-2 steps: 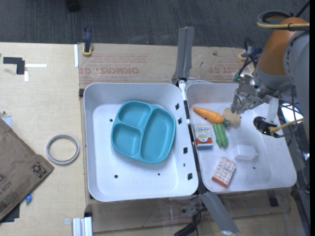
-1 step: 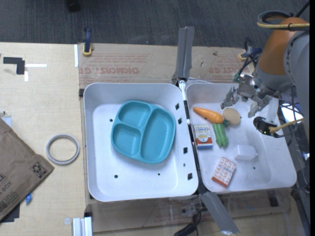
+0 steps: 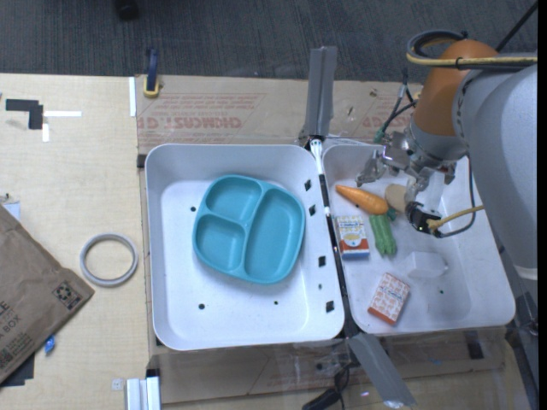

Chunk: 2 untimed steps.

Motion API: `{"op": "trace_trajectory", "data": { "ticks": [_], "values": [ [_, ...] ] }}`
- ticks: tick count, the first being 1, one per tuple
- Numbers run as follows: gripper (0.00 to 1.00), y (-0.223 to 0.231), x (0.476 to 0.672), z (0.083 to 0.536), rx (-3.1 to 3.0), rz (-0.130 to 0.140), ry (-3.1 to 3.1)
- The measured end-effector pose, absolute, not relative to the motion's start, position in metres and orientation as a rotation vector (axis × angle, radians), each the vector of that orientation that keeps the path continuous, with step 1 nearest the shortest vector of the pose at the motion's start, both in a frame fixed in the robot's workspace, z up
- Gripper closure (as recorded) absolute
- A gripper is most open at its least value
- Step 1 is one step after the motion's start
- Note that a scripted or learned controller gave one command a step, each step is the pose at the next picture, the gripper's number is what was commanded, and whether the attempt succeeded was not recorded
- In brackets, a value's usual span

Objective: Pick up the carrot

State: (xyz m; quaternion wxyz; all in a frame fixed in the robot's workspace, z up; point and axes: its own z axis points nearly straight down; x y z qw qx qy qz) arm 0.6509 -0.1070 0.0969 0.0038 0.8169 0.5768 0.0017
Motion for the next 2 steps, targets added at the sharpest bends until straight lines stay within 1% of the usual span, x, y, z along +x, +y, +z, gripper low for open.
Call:
{"op": "trace_trajectory", "data": {
  "ticks": [1, 2],
  "values": [
    [0.0, -0.101, 0.625, 0.098, 2.706, 0.015, 1.575],
    [0.0, -0.095, 0.603, 0.098, 2.833, 0.017, 1.334]
  ]
}}
